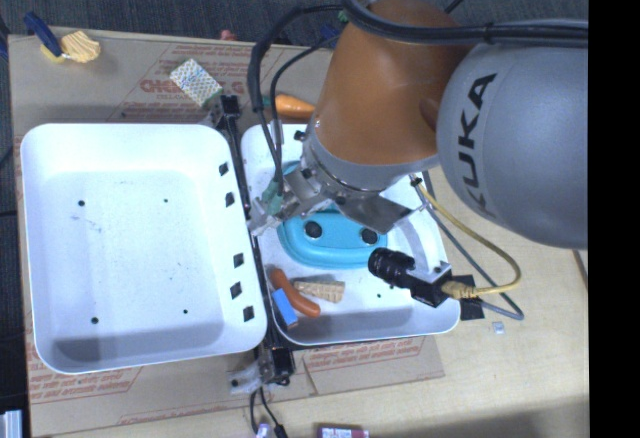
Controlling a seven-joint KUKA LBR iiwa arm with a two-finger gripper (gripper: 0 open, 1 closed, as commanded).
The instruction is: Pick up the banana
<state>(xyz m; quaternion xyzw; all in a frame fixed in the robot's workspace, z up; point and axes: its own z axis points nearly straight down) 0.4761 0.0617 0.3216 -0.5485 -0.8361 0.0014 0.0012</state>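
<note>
Arm is seen reaching in from the right. Its orange band and grey housing are hung over most of the R bin. The wrist assy is set low over that bin's middle, next to the divider between the bins.

Jaws: state cannot be told, as they are hidden under the wrist.

Banana: position cannot be told. Nothing clearly banana-shaped is made out among the visible items.

R bin contents, as far as seen:
- A light-blue moulded item is lying directly below the wrist and is partly covered by it.
- An orange piece, a small blue piece and a tan ridged item are clustered at the near-left corner, touching or nearly so.
- An orange rounded item is noted at the far edge, half hidden behind the cables.

Obstructions: black cables are looped over the far-left corner of the R bin. A black connector with a yellow lead is hung across its near-right part.

L bin: white floor w/ small dark dots.

On the surface beyond the bins, a patterned packet and a pale-yellow lump beside a blue bit are noted.
</note>
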